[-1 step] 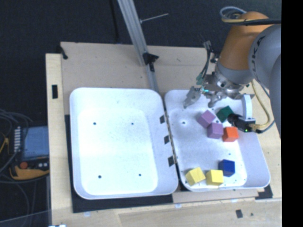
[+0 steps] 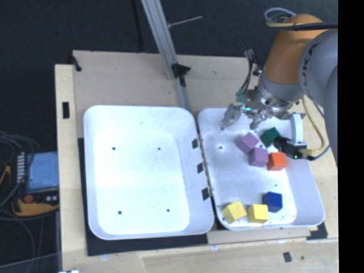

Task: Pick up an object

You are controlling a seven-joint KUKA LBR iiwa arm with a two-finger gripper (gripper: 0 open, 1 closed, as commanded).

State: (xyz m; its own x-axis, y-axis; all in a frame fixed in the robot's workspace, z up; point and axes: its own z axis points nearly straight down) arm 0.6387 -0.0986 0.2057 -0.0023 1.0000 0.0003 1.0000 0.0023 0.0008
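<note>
1. The gripper (image 2: 243, 117) hovers over the right bin (image 2: 227, 158), by its far edge; its jaws look spread and empty, though that's hard to confirm.
2. Nothing is picked: the purple blocks (image 2: 253, 148), green block (image 2: 269, 136) and orange block (image 2: 277, 161) lie just beside it.

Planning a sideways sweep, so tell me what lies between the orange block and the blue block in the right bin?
Bare white bin floor in the camera view; nothing sits between the orange block and the blue block.

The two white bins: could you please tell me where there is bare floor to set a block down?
The left white bin has bare floor from wall to wall. In the right white bin, a bare strip runs along the left wall, between the two-finger gripper and the yellow cubes. It is crowded around the purple blocks, green block, orange cube and blue cube.
</note>
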